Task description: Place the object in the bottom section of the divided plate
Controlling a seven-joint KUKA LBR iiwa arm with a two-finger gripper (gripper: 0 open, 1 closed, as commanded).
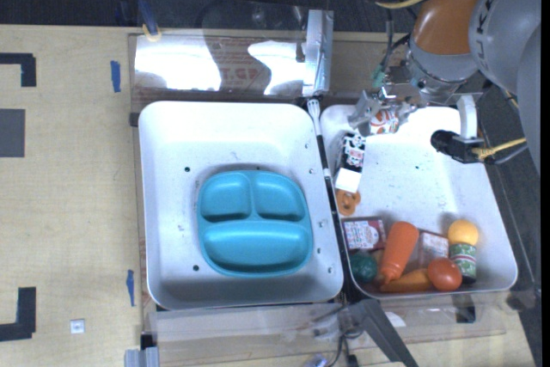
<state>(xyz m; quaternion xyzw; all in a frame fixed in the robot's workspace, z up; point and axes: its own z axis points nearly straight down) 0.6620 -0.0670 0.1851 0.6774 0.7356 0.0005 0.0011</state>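
Two bins, and the blue plate [254, 222] in the left bin [163, 185] has nothing in any section, so I'd say the task is barely started. The gripper [384, 109] hangs over the right bin's [430, 176] top corner. Can't tell its state (too cluttered there). No idea which object is the target; the toys [412, 258] are heaped along the near edge, overlapping and hard to separate.
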